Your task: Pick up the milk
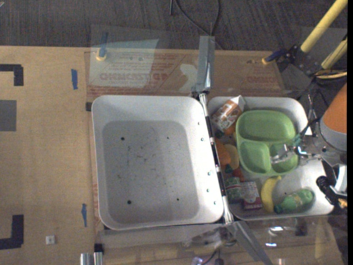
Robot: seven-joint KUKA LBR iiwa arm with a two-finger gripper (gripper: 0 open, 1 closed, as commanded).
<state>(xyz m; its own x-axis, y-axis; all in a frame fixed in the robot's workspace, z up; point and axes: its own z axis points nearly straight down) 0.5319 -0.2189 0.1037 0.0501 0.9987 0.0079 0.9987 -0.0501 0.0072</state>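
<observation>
The left bin [151, 159] takes up the middle of the bench [44, 164], its floor bare apart from a few dark specks, with wide free room between all four rims. Its right rim runs just beside the left rim of the right bin [300, 106], the two separated by a narrow metal strip.

The right bin is crowded. The milk carton [228, 115] lies tilted in the far left corner, pressed near the bin's left wall and touching or nearly touching the edge of the green divided tray [265, 128] — little free room on either side of it. Below the carton, along the left wall, sit some orange and yellow pieces [227, 154], then a small red-and-white package [245, 195] near the front rim. A banana [268, 192] stands just beside it, and a green bottle [295, 200] lies by the front right corner.

The gripper [285, 154] hangs over the tray's lower right compartment, well apart from the milk carton — whether its fingers are open or closed cannot be told. The arm [336, 123] crosses the bin's right rim.
</observation>
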